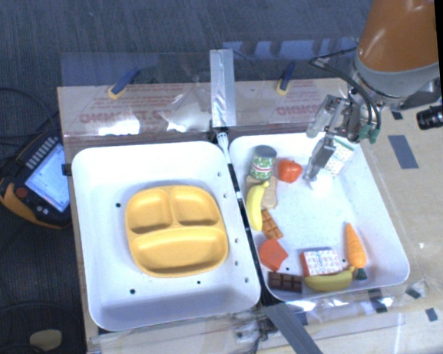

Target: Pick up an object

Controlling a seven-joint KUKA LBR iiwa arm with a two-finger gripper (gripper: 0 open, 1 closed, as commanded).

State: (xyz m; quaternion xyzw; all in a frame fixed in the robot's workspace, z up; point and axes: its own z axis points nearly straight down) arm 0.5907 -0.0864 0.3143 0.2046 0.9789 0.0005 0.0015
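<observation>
Over the right bin [387,219], up near its far right corner, hangs the gripper [322,158], slung below the grey wrist and the orange band of the arm [401,22]. Its fingers [313,168] point down and to the left, toward the bin floor, and there's a small white carton with green print [340,156] sitting right against them. Whether that carton is truly pinched between the fingers or just lying beside them, I cannot tell from this angle, and how wide the fingers stand is just as unclear.

Just left of the fingertips lies a red tomato [289,171], and next to it a green-labelled can [263,164] stands by the bin's left wall. Below the can, a yellow banana [255,205] runs along that wall, with a brown waffle piece [270,226] and a flat red piece [273,254] further down. Along the near edge sit a chocolate bar [284,283], a second banana [328,281], and a red-and-white box [322,261] touching it. A carrot [355,245] lies upright near the right wall.

Across in the left bin [96,245], a yellow divided plate [177,229] rests in the middle, well apart from everything else.
</observation>
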